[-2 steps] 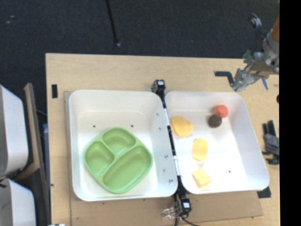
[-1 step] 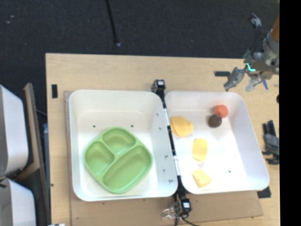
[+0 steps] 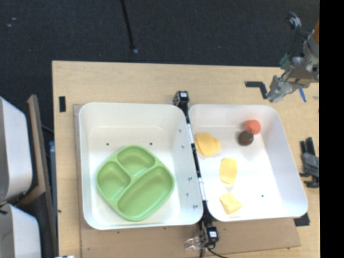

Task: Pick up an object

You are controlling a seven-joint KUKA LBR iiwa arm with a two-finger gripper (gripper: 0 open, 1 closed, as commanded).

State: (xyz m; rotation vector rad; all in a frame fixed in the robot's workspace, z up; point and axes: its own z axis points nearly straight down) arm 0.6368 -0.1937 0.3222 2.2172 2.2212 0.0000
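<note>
**Ana:** Dark carpet all round, and in the middle a pale wooden worktop (image 3: 161,79) carrying two shallow white bins side by side. What's in the left bin (image 3: 86,138)?

**Ben:** One thing, Ana: a green divided plate (image 3: 135,183), three compartments, sitting flat toward the near left part of the bin floor.

**Ana:** And the right bin (image 3: 279,160)?

**Ben:** Five small pieces. A yellow rounded lump (image 3: 207,144) lies close to the wall between the bins. Below it sits a pale yellow block (image 3: 228,170), and nearer the front edge a yellow wedge (image 3: 230,203). All three are apart from one another.

**Ana:** I see two round ones at the far side too.

**Ben:** Yes, an orange-red ball (image 3: 252,126) and a dark brown ball (image 3: 245,138), just beside each other, perhaps touching, up near the bin's far right corner.

**Ana:** Where's the arm?

**Ben:** Up at the right edge, over bare worktop beyond the right bin's far rim. The gripper (image 3: 282,85) hangs there, well apart from every piece in the bin.

**Ana:** Fingers spread or pressed together?

**Ben:** Can't tell from this angle; that end is small and cluttered with grey metal. Nothing shows between them.

**Ana:** Anything else out there?

**Ben:** A black clip (image 3: 181,97) at the far end of the joint between the bins, and another clip (image 3: 208,233) at the near end.
</note>
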